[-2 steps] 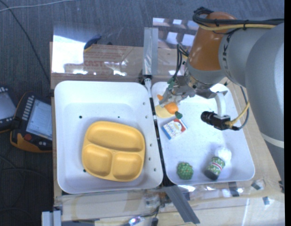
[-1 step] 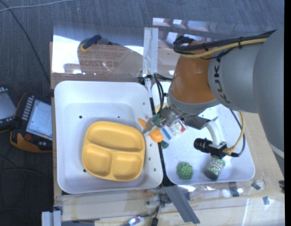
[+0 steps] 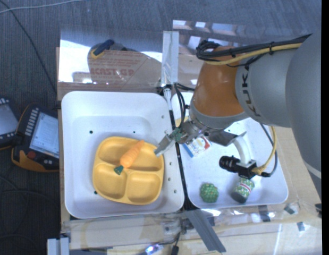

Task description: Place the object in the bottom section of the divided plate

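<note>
Now arm reaching left, tool tilted over plate rim.

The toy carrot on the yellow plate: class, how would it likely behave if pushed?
The carrot is rounded and tapered, so it would probably roll in a curve. It lies across a plate divider, so it may rock or slide off. It looks light.

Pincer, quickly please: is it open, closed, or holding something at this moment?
Pincer: over the rim of the yellow divided plate, beside the carrot. Open or closed cannot be told; nothing is seen in it.
</note>
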Action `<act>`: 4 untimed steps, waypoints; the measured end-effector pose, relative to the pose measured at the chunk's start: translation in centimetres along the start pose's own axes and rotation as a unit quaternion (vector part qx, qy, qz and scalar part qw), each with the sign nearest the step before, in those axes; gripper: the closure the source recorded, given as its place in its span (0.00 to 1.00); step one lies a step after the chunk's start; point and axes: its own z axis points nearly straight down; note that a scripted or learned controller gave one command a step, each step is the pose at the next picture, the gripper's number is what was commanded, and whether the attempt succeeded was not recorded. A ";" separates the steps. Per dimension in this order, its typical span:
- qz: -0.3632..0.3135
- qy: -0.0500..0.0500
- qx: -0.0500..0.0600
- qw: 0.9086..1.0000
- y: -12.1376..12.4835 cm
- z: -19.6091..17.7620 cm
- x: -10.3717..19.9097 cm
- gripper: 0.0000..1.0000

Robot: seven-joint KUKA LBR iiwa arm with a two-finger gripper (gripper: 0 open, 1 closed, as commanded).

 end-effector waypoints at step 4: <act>0.356 -0.001 0.001 0.934 2.8 -0.9 8.3 0.00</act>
